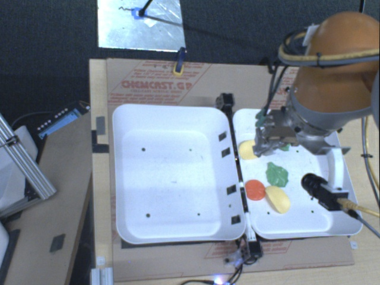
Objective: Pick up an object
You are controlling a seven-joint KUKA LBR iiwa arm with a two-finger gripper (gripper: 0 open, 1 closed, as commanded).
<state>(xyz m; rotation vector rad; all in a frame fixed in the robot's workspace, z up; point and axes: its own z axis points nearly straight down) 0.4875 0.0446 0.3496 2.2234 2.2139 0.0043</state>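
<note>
Approach step imo: pincer (265, 145) in the right bin (309, 218) just beside the yellow lump (245, 151), can't tell if it's open or gripping anything, next = close squarely on it.

Arm (335, 64) reaching in from right, pincer (265, 149) pointing downward, low

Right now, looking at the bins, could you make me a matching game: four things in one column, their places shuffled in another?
Things:
1 red disc
2 green lump
3 long yellow piece
4 gripper

Places:
A right by a small yellow piece at the divider
B nearest the bin front rim
C between the gripper and the long yellow piece
D between the divider and the long yellow piece

Pairs: 1-D, 2-C, 3-B, 4-A.
</note>
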